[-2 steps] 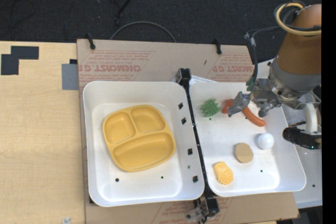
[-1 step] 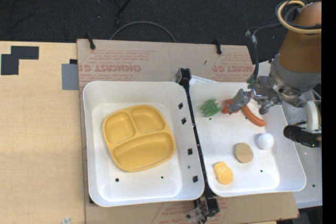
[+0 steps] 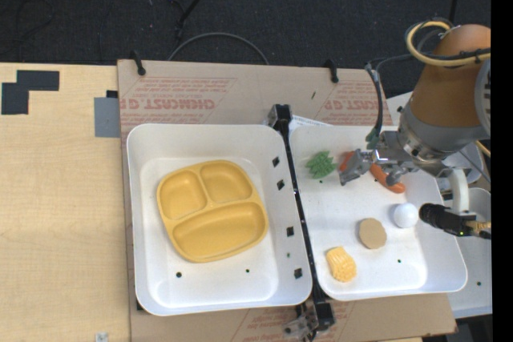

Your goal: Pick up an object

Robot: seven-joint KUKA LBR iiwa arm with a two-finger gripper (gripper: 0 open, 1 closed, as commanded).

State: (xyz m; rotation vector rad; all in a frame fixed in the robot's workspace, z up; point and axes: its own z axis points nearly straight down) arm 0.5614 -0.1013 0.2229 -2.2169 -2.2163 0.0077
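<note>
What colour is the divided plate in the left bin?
Yellow; the divided plate shows clearly in the camera view.

Arm (image 3: 449, 92): large rounded housing, orange-tan over the upper dome, grading to grey on the lower collar. Surface smooth, slight sheen on the orange part.

Cable loop (image 3: 425, 36): pale yellow, curling over the top of the orange housing. A second, thin dark cable (image 3: 377, 104) runs down in a curve along the arm's left side toward the wrist.

Wrist block: grey and metallic, boxy, with small dark fittings; detail blurred.

End effector (image 3: 357, 170): grey metal parts with dark edges; fine detail too small to read.

No legible markings or screws visible on any part.
</note>
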